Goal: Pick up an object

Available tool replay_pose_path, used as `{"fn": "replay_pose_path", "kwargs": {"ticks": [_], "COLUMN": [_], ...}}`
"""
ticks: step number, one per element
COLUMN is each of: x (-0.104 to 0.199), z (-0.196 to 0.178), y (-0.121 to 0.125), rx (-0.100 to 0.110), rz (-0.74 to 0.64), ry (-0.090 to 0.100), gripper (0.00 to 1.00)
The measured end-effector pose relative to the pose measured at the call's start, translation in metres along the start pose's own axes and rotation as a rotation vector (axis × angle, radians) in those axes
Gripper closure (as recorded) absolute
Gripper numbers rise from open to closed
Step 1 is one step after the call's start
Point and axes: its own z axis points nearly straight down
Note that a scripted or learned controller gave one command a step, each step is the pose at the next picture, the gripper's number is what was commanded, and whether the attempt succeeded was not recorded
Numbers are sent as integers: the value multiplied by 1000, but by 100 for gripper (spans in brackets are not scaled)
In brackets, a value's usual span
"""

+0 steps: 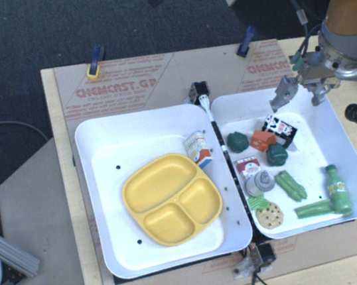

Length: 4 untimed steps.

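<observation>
Above right bin's (353,144) far rim; gripper (300,94) spread wide, holding nothing; toys crowd the centre

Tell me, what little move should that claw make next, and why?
Probably a short drop straight down. The claw hangs with open fingers and nothing between them above the far end of the right white bin, and the small black-and-white patterned box lies just below it, beside the small orange block.
</observation>
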Motion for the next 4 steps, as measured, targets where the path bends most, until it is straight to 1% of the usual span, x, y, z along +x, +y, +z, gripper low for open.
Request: {"fn": "replay_pose_path", "kwargs": {"ticks": [1, 2, 3, 4], "x": [0, -2, -2, 8], "z": [-7, 44, 105, 154], "y": [2, -8, -1, 1], "rx": [-13, -7, -7, -7], "rz": [-2, -1, -1, -3], "ry": [-2, -1, 0, 0], "gripper": [0, 0, 0, 0]}}
